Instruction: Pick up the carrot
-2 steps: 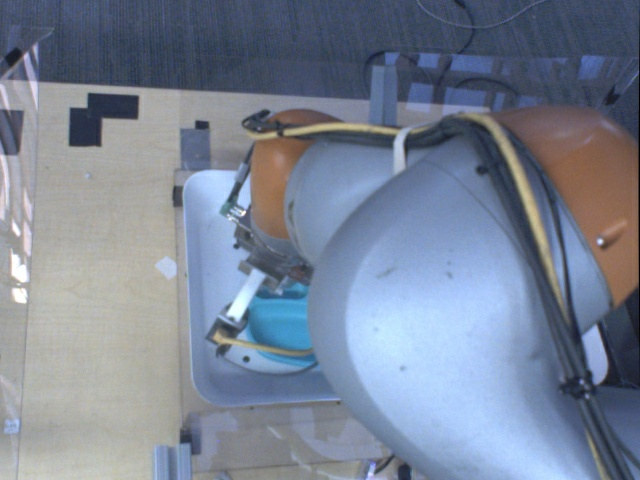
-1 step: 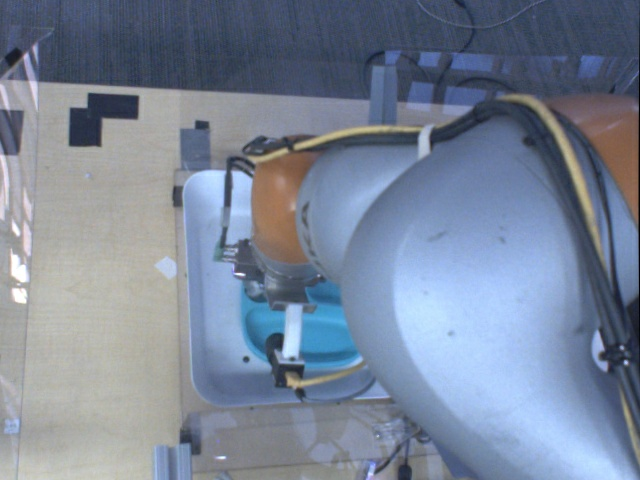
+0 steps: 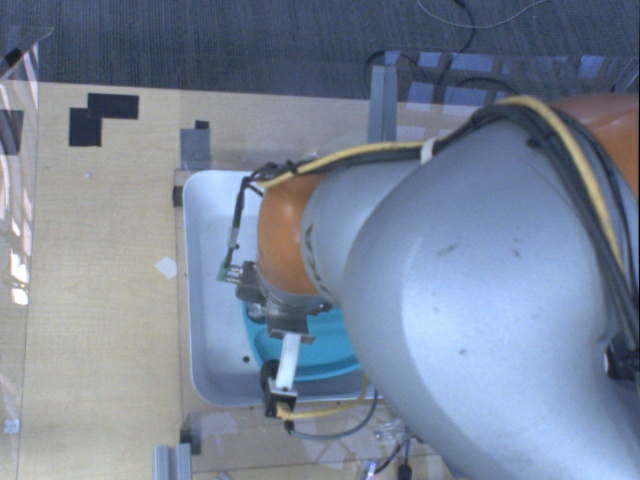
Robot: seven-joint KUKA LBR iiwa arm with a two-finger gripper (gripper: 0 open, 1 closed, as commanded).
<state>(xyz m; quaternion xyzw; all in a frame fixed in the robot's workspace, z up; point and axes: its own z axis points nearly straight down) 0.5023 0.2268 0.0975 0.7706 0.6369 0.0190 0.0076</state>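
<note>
**Arm Hangs Low Over White Bin, Carrot's Place Unclear**

The grey arm (image 3: 470,298) reaches across the bench (image 3: 100,318) from the right, and its bulk covers most of that side. Its orange band (image 3: 285,238) sits over the middle of the white bin (image 3: 200,268). Below the band, the gripper (image 3: 288,320) points down into the bin, close to the near edge. Whether it is wide, narrow or holding anything cannot be told, because the wrist blocks the line of sight from above.

A blue dish (image 3: 330,353) lies in the bin along the near edge. Its left rim is clear, and the rest is tucked under the arm. The gripper lines up with that left rim (whether it touches the dish or hangs clear of it cannot be made out). Where the carrot lies cannot be told, since the arm covers much of the bin's floor. The bare white floor runs along the left edge and into the far-left corner.

On the pale bench outside the bin, a black L-shaped mark (image 3: 100,116) sits near the far-left corner. A small white scrap (image 3: 165,266) lies just beside the bin's left edge. A grey metal post (image 3: 196,146) stands at the bin's far-left corner. Beyond the bench's far edge, a thin cable (image 3: 480,13) trails over dark carpet.
</note>
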